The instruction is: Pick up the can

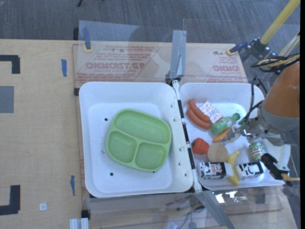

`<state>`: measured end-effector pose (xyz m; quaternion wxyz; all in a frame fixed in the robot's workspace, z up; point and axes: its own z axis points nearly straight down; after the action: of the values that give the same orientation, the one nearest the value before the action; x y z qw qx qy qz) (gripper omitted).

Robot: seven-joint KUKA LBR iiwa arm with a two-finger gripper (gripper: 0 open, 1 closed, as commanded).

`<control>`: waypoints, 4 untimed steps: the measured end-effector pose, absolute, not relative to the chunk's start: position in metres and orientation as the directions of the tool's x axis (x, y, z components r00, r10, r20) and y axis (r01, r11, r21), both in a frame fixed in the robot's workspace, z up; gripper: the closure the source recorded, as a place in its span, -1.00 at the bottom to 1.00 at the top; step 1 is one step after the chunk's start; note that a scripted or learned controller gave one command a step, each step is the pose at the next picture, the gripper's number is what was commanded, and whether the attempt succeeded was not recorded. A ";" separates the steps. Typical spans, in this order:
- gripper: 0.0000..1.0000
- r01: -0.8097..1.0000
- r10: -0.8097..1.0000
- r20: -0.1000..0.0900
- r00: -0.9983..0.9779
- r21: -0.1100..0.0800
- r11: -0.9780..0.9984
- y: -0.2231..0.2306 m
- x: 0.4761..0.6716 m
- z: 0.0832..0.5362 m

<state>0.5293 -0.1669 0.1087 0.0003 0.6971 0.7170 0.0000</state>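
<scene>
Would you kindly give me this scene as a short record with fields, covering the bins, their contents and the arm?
left bin: holds a green divided plate
right bin: holds mixed toy food
sausages: two, side by side, near the back left of the right bin
green bottle: lying tilted, right of the sausages
can: green label, right side of the right bin, below the wrist
cartons: two small black-and-white ones along the front
arm: reaches in from the right, over the right bin
tool: just above the can, finger state unclear
</scene>
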 end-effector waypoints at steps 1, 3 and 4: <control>-1.00 1.000 1.000 0.014 -0.005 0.007 0.005 -0.214 0.513 0.090; 1.00 0.999 0.999 -0.001 -0.045 0.018 0.045 -0.218 0.488 0.099; 1.00 1.000 1.000 0.000 -0.015 0.000 0.015 -0.155 0.481 0.230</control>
<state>0.4806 -0.1547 0.2299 0.0003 0.7019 0.7123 0.0000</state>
